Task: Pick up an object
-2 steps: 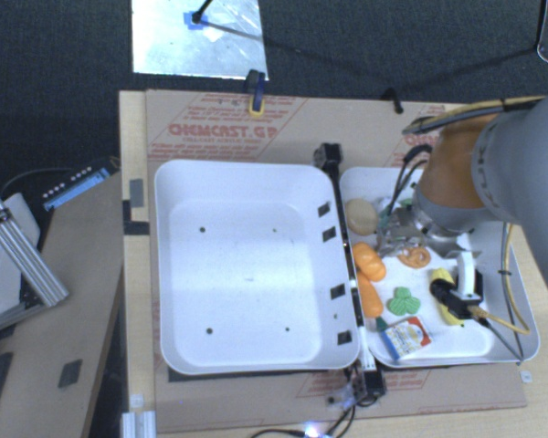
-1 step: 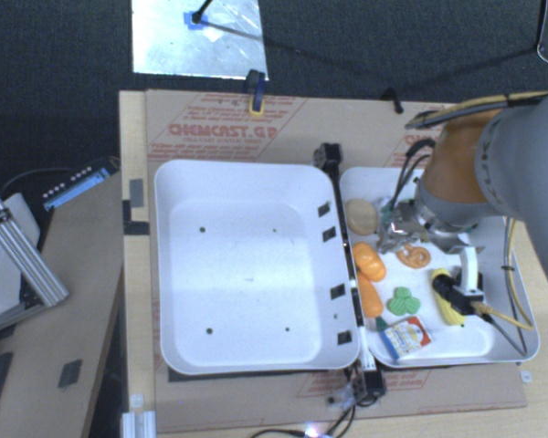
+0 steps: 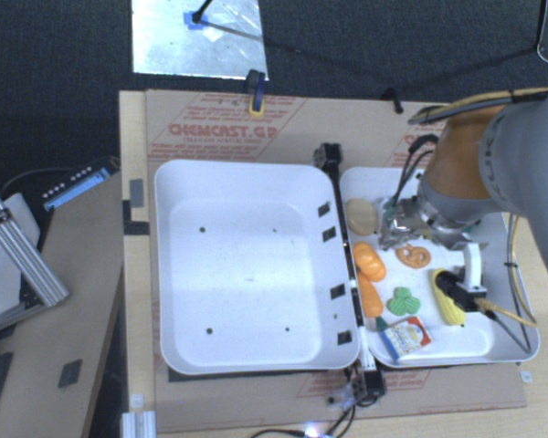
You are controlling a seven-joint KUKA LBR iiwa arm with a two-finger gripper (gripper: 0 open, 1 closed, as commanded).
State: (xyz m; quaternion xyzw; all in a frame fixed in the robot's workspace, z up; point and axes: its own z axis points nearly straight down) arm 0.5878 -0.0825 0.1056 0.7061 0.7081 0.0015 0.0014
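Observation:
The right bin point(image 3: 502, 340) holds several small toys: a tan round piece point(image 3: 360, 214), an orange fruit point(image 3: 370, 265), an orange carrot-like piece point(image 3: 371, 297), a pretzel point(image 3: 413, 256), a green leafy piece point(image 3: 403, 301), a yellow banana point(image 3: 447, 299) and a small printed packet point(image 3: 405, 337). My gripper point(image 3: 397, 231) hangs low over the middle of this bin, just above the pretzel and right of the tan piece. The wrist hides its fingertips.
The left bin point(image 3: 178, 336) sits beside the right one, with a black clip strip point(image 3: 340, 245) along the shared wall. The grey arm point(image 3: 511, 153) with its orange band comes in from the right. Cables trail over the right bin's far side.

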